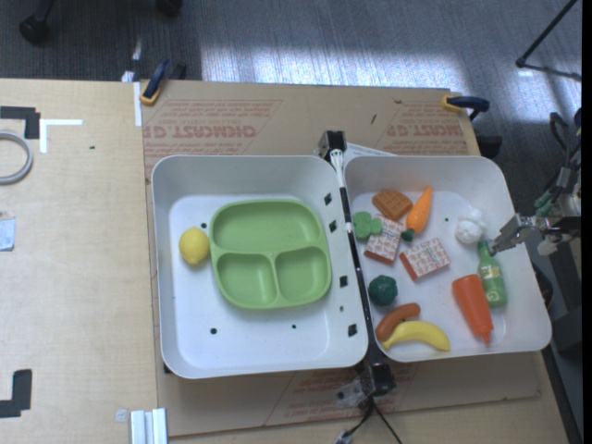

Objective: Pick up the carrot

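Note:
Two orange carrot-shaped pieces lie in the right bin (pixel 518 202). A small slim carrot (pixel 421 208) rests tilted near the back, beside a brown waffle (pixel 392 203). A larger, redder carrot (pixel 473 308) lies near the front right, next to a green bottle (pixel 491 281). My gripper (pixel 507 239) reaches in low over the bin's right rim, just above the bottle and right of a white lump (pixel 470 228). It stands well apart from both carrots, with nothing visibly held.
The right bin also holds two red-and-white boxes (pixel 426 258), green broccoli pieces (pixel 383 289), a sausage (pixel 398 319) and a banana (pixel 416 335). The left bin (pixel 176 276) carries a green divided plate (pixel 271 252) and a lemon (pixel 193 245).

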Robot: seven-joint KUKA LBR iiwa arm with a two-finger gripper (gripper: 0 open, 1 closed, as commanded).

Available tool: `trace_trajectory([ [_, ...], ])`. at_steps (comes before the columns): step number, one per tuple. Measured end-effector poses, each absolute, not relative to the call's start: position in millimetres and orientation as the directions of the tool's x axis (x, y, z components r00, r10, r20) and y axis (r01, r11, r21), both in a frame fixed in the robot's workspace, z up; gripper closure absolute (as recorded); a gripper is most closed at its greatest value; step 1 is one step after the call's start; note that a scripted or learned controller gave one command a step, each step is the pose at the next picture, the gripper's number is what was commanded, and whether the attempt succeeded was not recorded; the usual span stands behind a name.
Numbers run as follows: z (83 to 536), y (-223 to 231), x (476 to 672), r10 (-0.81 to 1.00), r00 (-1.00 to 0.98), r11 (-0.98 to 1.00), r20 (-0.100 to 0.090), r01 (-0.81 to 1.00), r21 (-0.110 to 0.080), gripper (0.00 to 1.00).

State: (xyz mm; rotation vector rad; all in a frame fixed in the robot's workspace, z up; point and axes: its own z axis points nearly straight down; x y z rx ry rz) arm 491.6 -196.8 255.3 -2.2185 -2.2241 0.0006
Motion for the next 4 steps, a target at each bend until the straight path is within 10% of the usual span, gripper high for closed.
trace_trajectory([
  [1, 283, -186, 573.4, 0.999, 0.043, -0.043, -0.001, 0.999, 0.001, 0.00],
  [2, 210, -132, 659.1, 0.991, -0.137, 0.137, -0.001, 0.991, 0.001, 0.00],
  [3, 97, -144, 661.3, 0.991, -0.130, 0.130, -0.002, 0.991, 0.007, 0.00],
  [4, 108, -143, 662.5, 0.991, -0.132, 0.132, -0.002, 0.991, 0.010, 1.00],
])
